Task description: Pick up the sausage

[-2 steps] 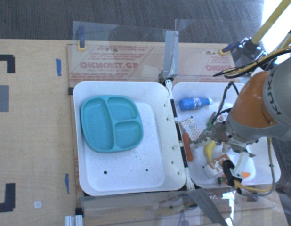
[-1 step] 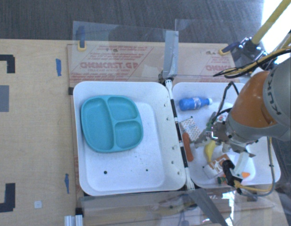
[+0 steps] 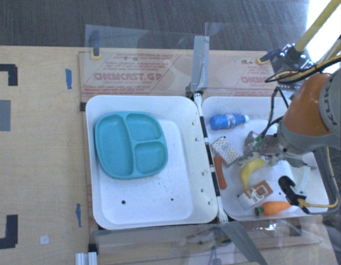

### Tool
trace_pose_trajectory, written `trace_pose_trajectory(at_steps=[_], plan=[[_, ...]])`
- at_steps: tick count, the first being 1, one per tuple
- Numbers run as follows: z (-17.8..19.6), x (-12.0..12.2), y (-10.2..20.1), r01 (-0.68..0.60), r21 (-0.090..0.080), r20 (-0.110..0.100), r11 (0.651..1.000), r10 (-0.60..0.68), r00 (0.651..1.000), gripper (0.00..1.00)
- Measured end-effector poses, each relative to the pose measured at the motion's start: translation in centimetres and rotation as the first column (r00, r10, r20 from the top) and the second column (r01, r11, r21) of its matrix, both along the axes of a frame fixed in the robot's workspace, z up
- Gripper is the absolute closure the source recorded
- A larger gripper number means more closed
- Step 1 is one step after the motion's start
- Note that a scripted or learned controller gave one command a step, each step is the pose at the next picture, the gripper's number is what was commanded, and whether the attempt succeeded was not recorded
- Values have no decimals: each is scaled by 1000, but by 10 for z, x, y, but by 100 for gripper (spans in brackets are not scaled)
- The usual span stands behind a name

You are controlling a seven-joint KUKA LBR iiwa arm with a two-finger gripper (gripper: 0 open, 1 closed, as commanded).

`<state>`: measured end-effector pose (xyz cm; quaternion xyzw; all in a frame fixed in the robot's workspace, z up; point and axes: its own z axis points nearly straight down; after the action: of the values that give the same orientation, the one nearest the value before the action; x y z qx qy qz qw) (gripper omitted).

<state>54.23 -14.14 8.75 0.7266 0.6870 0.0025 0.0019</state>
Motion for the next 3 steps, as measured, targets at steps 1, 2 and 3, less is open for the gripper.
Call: trace_pose_trajectory(at_steps=[1,2,3], plan=[[0,8,48,-77,-2,1,997,77,997,0],[-1,104,45,-240,-2,-8,971,240,971,0],[0,39,34,-295,-1,-3,956,295,956,0]])
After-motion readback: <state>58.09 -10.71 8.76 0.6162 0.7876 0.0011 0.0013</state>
